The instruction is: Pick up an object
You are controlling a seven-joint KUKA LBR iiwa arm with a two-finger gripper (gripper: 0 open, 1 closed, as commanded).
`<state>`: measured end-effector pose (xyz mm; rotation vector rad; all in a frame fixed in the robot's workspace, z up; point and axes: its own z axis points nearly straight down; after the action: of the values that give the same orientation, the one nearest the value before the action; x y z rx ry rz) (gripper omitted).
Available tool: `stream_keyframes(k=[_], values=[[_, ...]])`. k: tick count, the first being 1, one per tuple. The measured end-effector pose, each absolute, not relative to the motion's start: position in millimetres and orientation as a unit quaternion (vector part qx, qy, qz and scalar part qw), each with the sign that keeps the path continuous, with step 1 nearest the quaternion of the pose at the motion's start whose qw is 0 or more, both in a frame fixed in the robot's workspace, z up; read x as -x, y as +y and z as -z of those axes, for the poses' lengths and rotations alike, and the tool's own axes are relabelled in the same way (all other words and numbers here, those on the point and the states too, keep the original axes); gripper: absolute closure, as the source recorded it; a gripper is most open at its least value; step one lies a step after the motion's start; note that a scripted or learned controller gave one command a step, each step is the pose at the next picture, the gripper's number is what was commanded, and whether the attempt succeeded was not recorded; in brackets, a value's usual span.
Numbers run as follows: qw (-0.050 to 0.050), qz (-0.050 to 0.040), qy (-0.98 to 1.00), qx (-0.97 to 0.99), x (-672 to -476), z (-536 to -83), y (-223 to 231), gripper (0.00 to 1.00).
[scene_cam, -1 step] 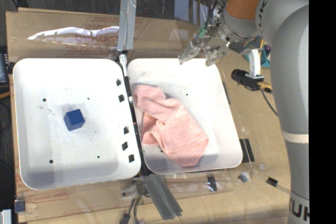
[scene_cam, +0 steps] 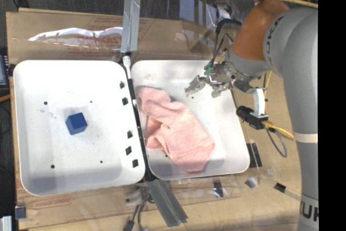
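Gripper (scene_cam: pixel 208 85) hangs with fingers spread and holding nothing, above the right bin (scene_cam: pixel 238 140) near the pink cloth (scene_cam: pixel 175 130), so it should drop onto a thick fold and pinch.

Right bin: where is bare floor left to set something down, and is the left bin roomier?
In the right bin, the pink cloth covers the middle and left. Bare floor remains along the far wall under the gripper and in a strip by the right wall. The left bin is roomier: open floor all around the blue cube.
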<state>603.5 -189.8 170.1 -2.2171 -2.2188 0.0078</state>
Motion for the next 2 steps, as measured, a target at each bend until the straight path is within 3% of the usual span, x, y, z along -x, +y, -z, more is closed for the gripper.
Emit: stream_keyframes(k=[1, 2], values=[[0.002, -0.0024, -0.707, 0.707, -603.6, -170, -190, 0.00], [0.001, -0.0014, -0.628, 0.778, -657.2, -265, -206, 0.00]])
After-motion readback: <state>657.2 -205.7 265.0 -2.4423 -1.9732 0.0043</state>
